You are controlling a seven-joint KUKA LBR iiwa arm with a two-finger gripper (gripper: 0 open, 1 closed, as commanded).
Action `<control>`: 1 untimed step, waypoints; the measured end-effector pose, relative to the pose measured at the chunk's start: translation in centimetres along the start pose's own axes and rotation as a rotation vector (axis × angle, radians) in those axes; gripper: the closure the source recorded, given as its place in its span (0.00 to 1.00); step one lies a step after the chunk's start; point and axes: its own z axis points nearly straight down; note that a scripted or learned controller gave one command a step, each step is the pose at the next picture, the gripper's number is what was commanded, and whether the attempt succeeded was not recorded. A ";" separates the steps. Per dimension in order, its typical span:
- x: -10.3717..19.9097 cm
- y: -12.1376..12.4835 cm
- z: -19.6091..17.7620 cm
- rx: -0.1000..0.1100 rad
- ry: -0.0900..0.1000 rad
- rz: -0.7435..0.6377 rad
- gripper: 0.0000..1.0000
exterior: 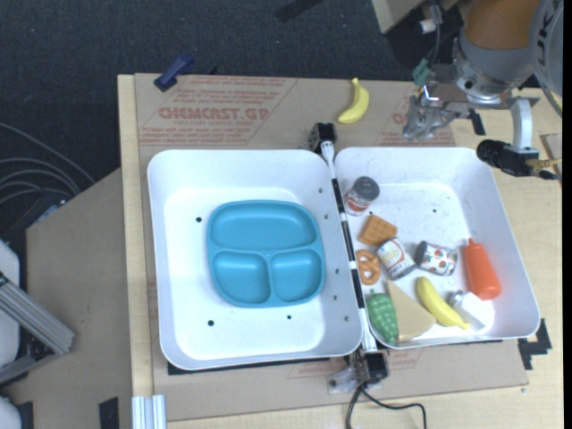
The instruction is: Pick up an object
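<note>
The right bin [465,181] holds several toy foods: a can [362,194], a waffle piece [378,231], a pretzel [367,264], two small cans [394,257] [436,258], an orange bottle [482,269], a banana [438,301], a cheese wedge [410,311] and a green piece [382,315]. My gripper [427,119] hangs above the bench just beyond the right bin's far rim, with nothing seen between its fingers. The arm's orange band [502,16] is at the top right.
The left bin [179,195] holds a blue divided plate [265,251]. A second banana [355,105] lies on the cardboard behind the bins. A blue clip [174,72] sits at the board's far left corner. Cables lie on the floor at left.
</note>
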 end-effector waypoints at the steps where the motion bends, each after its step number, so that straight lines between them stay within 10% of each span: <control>1: -1.5 0.0 0.0 -0.002 -0.001 0.002 1.00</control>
